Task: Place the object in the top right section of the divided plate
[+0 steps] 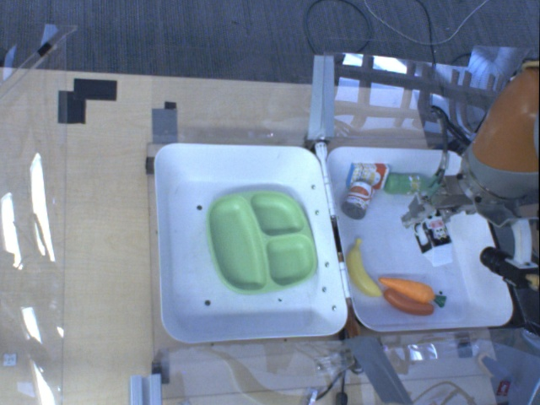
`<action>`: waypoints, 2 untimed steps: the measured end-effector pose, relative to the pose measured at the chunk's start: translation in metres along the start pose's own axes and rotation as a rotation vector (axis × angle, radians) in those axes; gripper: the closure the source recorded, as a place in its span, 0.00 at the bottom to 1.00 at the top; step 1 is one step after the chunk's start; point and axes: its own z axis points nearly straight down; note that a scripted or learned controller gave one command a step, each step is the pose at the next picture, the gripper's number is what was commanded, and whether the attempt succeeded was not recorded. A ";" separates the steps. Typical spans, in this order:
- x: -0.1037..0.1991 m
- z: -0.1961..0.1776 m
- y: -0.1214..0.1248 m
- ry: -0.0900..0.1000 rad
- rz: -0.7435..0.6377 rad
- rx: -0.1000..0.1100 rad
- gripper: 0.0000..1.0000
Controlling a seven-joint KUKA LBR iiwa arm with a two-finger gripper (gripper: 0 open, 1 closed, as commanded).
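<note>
Reaching in from the right edge of the frame, the grey arm (506,154) with its orange band hangs over the right bin (472,310). Its end effector (432,218) sits above the middle of that bin, with small metal parts and a black-and-white tag showing beneath it. Whether it is clenched or released cannot be told from this angle, and nothing can be seen gripped in it.

At the upper left of the right bin, a can (363,188) with a red and white label lies on its side. Just right of it lies a green bottle (411,182), partly covered by the wrist. Along the lower left of that bin a banana (363,270) lies curved, and beside it, lower centre, a carrot (407,294) rests with its green tip pointing right.

Left of centre in the frame, the left bin (181,226) carries a green divided plate (263,241) with one long section on its left and two smaller sections on its right. The top right section of the plate (278,212) shows bare green.

Both bins rest on a light wooden table (84,226).
</note>
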 end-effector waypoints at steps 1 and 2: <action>0.075 0.003 -0.005 0.002 0.202 0.006 1.00; 0.088 0.013 0.003 0.002 0.136 0.005 1.00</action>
